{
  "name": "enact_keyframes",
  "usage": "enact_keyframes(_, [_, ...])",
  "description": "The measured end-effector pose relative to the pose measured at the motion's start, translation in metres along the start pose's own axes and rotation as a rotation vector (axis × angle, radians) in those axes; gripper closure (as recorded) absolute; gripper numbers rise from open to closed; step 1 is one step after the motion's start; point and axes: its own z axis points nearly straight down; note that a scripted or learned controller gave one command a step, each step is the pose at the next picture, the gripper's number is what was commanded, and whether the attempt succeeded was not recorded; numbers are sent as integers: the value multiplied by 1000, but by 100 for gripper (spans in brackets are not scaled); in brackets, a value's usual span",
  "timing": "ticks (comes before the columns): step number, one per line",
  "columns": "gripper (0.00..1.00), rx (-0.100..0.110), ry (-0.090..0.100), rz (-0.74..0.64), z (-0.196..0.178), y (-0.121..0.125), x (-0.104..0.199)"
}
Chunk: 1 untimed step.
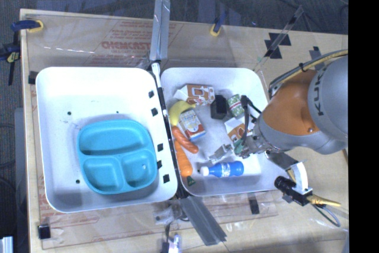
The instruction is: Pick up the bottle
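Seen from above at a slant: plywood-coloured bench (pixel 89 38) under a clear, glossy sheet, carrying two shallow white bins with rounded corners. Left bin (pixel 59 86): smooth plastic, holding a light blue tray (pixel 115 154), rounded and moulded into three compartments. Right bin (pixel 207 72): crowded with small things. Near its front wall, lying on its side, the bottle (pixel 224 170): a slim cylinder, blue wrap round the body, white cap pointing left. Beside the cap, an orange carrot (pixel 182 154), long and tapered, along the bin's left wall. Further back, a rounded yellow piece (pixel 177 109), possibly toy fruit, touching a small printed carton (pixel 190 123); behind those, a blocky black object (pixel 219 107). Reaching in from the right, the arm (pixel 290 115): smooth grey shell, broad orange band. Gripper (pixel 234 148) low in the right bin, metallic and angular, just behind the bottle, contact unclear. Whether spread or pressed together: cannot tell from this angle. Nothing visibly pinched.
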Motion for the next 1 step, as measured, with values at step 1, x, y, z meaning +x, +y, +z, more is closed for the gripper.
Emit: enact_keyframes(1, [0,3,3,41,9,4,21])
